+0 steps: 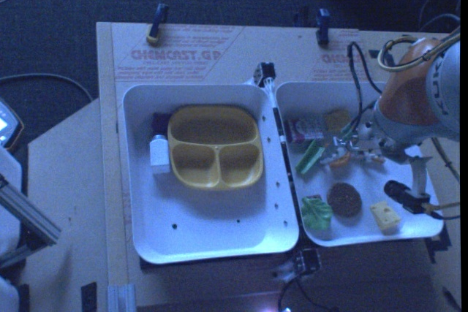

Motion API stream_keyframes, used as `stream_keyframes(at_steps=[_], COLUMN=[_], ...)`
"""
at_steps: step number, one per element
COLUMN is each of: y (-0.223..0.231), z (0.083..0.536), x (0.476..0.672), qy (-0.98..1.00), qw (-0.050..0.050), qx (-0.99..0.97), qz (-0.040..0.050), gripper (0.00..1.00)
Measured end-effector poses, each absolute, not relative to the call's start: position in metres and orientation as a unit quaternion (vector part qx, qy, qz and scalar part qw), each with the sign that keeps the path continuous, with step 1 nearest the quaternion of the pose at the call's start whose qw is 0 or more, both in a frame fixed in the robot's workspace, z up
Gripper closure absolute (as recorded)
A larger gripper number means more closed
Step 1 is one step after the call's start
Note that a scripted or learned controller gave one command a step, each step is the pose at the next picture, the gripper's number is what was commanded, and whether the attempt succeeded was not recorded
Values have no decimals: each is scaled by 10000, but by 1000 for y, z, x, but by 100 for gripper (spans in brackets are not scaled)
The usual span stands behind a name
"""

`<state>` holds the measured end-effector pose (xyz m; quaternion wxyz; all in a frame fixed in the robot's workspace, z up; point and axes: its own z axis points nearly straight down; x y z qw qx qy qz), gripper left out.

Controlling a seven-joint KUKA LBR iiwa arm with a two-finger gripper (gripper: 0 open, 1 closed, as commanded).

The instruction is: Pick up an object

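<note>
While pincer (pixel 349 154) hovers, grip state unclear | brown disc (pixel 344 199) lies just below

A yellow tray (pixel 215 147) sits in the left bin (pixel 139 215), a white bottle (pixel 159 153) touching its left side. The arm (pixel 417 102) hangs over the right bin (pixel 431 226), above a dark disc (pixel 344 199), cheese (pixel 385 217) and green toy (pixel 317 212).

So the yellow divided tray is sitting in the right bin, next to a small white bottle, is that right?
Not quite. The camera view shows the yellow divided tray in the left bin, not the right one. The small white bottle does sit next to it, against its left side.
</note>
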<state>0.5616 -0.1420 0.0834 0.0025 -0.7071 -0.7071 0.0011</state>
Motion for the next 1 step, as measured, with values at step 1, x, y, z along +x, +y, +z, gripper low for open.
stream_keyframes(at_steps=[1], y=[-143], z=[95], x=[562], qy=[-7065], qw=[7], qx=[-7077], qz=[1], gripper=[100])
